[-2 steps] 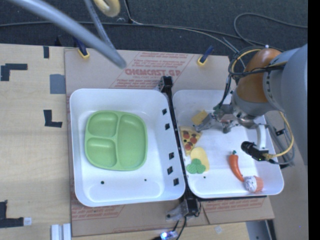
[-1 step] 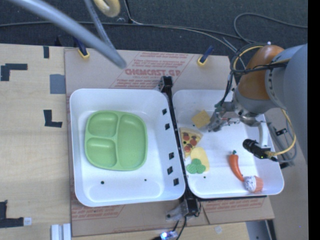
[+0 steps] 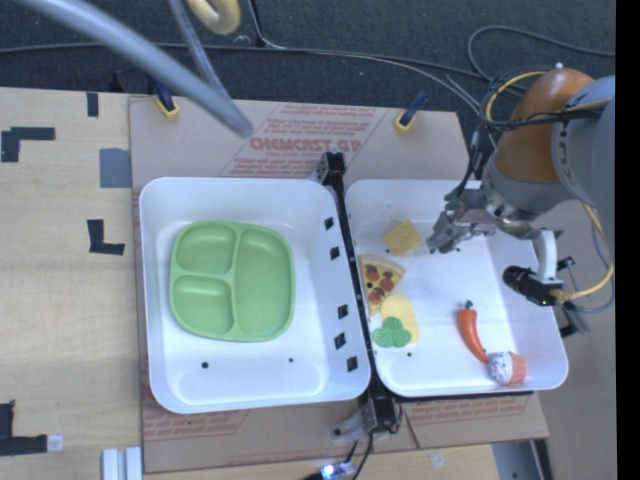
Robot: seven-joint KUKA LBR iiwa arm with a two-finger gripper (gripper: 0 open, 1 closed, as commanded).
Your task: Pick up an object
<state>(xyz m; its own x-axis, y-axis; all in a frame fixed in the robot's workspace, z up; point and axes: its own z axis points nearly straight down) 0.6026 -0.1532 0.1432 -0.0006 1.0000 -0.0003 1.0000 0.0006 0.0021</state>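
The right bin [image 3: 520, 373] holds several toy foods: a yellow cheese wedge [image 3: 404, 236] near the back, a pizza slice [image 3: 379, 280] by the divider, a yellow piece with a green leafy bit [image 3: 396, 326] below it, an orange carrot [image 3: 471, 332], and a red and white piece [image 3: 506, 367] at the front right corner. My gripper [image 3: 446, 238] hangs low over the back of this bin, just right of the cheese wedge. Nothing shows between its fingers, which look close together.
The left bin [image 3: 160, 368] carries a green divided plate [image 3: 233, 279]. Black clips run along the wall between the bins [image 3: 345, 298]. The arm's orange band [image 3: 535, 118] and cables crowd the right bin's back right side. Brown cardboard lies under both bins.
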